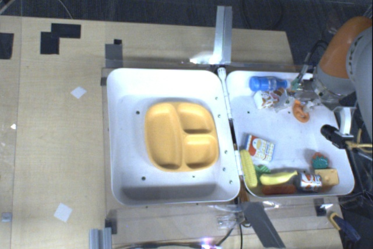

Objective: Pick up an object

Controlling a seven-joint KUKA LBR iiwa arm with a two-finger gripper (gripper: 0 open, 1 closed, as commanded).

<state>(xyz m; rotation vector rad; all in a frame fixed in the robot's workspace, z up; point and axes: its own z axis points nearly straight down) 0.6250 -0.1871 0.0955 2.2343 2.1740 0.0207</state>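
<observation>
Several small objects crowd the right bin [349, 183], any of which could serve as the pick: a blue bottle [265, 83] at its upper edge, a crumpled clear wrapper [271, 100] just below it, a small orange piece [301, 112] toward the upper right, a juice carton [260, 148] in the middle, and along the lower edge a corn cob [248, 167], a yellow banana [278, 178] lying on something red, a small can [310, 181], a tan block [330, 176] and a teal-and-red toy [319, 160]. The left bin [122, 143] carries a yellow divided tray [179, 135] at its centre. The hand [303, 87] sits at the upper right of the frame, above the right bin's top corner near the orange piece and the wrapper, under the arm's orange band [339, 49]; it is too small and cluttered by cables to say whether it is open or closed, and nothing can be seen gripped in it. From here the likely trouble is the crowding: the wrapper, bottle and orange piece lie close together beside the bin wall, so a descent could nudge one aside or catch only the slippery wrapper. The pile at the lower edge, with things touching or stacked, invites a glancing grip. Both bins rest on the wooden counter [52, 125].
</observation>
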